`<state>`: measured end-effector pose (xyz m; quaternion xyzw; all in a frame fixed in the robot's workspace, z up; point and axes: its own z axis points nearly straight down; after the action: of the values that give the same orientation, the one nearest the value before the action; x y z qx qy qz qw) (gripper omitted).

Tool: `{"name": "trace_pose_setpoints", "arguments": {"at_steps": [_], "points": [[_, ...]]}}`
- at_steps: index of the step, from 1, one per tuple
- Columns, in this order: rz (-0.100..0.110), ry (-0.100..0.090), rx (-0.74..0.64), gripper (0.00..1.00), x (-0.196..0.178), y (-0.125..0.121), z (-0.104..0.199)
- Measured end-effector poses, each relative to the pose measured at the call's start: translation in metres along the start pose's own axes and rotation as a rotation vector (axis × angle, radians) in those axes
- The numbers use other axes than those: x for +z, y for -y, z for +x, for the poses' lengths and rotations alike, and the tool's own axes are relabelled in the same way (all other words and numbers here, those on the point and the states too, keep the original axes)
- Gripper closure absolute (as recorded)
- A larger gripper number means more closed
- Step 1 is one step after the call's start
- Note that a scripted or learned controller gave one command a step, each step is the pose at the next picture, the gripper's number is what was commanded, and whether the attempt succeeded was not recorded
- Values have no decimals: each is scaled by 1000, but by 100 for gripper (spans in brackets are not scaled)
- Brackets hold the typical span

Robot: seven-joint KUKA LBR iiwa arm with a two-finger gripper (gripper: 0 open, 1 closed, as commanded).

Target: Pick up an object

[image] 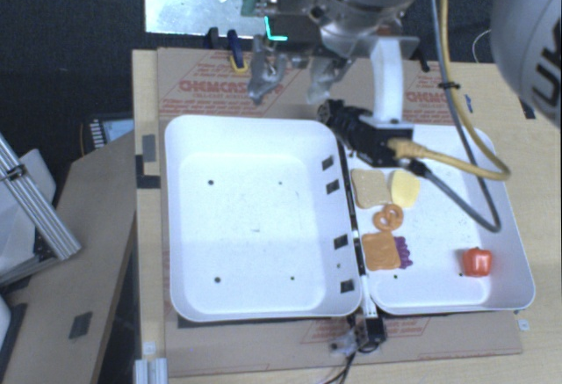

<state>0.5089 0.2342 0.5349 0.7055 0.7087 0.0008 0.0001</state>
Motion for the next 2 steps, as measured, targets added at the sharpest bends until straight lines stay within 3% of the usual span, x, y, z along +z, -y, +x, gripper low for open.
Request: {"name": "trace_pose_setpoints", "arguments": {"at_steps": [1,2], "points": [[-2,-1,-2,100,-11,0,0],[-9,-2,5,100,-2,-113,-1]]}}
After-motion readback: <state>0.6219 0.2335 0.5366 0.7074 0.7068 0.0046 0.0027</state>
